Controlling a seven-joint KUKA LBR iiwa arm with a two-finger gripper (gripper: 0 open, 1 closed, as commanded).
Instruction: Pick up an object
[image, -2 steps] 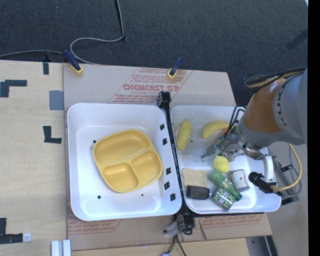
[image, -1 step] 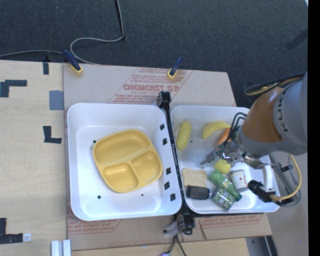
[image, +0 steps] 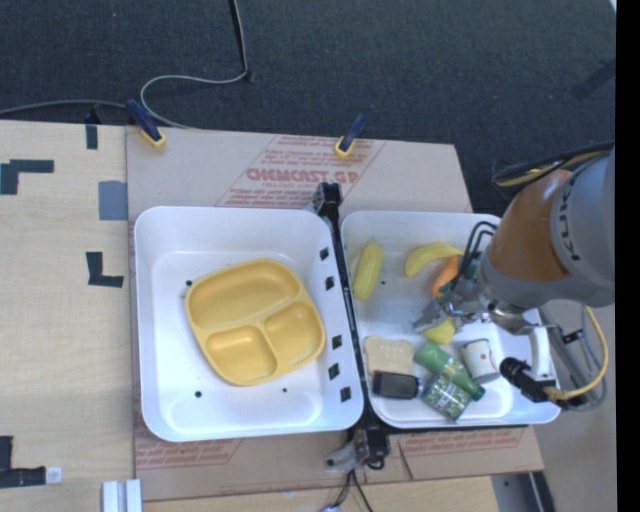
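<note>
At centre right of the frame, the gripper (image: 437, 312) hangs low in the right bin (image: 400, 226) over a small yellow piece (image: 441, 331), seemingly lining up a grasp; whether the jaws are apart cannot be told.

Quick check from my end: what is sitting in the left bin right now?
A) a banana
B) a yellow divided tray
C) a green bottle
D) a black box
B: the yellow divided tray lies alone in the left bin, while the green bottle, banana and black box all sit in the right bin.
</note>
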